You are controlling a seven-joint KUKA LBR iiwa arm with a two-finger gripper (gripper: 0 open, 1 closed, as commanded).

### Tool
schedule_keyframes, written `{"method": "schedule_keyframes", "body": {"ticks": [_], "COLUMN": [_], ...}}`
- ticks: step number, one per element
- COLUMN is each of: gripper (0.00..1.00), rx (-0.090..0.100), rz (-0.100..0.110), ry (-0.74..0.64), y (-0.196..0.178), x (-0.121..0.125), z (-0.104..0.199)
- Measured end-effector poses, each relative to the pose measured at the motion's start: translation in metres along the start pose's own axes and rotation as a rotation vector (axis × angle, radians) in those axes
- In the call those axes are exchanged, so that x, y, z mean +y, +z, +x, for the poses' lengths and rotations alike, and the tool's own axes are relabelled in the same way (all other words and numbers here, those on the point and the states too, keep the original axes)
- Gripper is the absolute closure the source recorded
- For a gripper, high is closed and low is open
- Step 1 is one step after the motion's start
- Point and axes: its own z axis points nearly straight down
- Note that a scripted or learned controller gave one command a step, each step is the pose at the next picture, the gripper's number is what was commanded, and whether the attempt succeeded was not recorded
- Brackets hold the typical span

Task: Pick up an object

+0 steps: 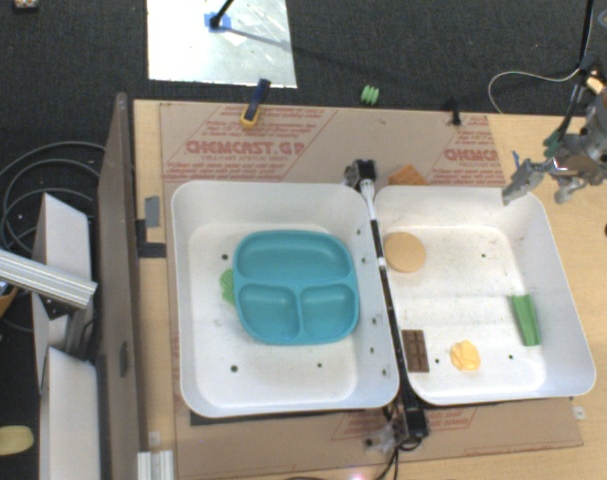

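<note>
The right bin [558,268] holds a round tan cookie [404,252], a green stick [525,319], a small yellow piece [465,355] and a brown chocolate bar [414,349] by its left wall. My gripper [541,184] hangs over the bin's far right corner, above and well apart from all of them. It is open, its fingers spread with nothing between them.
The left bin [198,368] holds a blue divided plate [295,286] with a green item [227,286] poking out at its left edge. An orange piece [408,176] lies on the cardboard behind the bins. A black clamp [363,174] sits where the bins meet.
</note>
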Motion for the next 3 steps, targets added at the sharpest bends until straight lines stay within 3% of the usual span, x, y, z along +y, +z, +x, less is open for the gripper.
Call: {"method": "schedule_keyframes", "body": {"ticks": [1,2,3], "gripper": [0.00,0.00,0.00], "rx": [0.008,0.006,0.006], "rz": [0.030,0.022,0.023], "ry": [0.008,0.009,0.009], "y": [0.137,0.104,0.097], "x": [-0.017,-0.060,-0.096], "z": [-0.012,-0.012,-0.010]}}
